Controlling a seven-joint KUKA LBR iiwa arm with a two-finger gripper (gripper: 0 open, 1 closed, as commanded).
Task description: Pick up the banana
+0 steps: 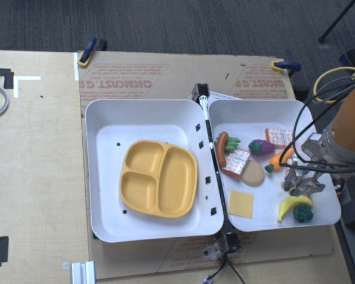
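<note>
The yellow banana (289, 206) lies near the front right corner of the right bin (257, 222), touching a green broccoli piece (303, 213). My gripper (302, 187) hangs just above and behind the banana, reaching in from the right. Its grey fingers look spread apart, with nothing between them. The banana rests on the bin floor, apart from the fingertips.
A cheese slice (241, 203), a tan round piece (252, 174), a red-white packet (236, 161), a sausage (221, 148), a purple vegetable (261, 147) and a carrot (281, 157) share the right bin. The left bin (100, 176) holds a yellow divided plate (160, 178).
</note>
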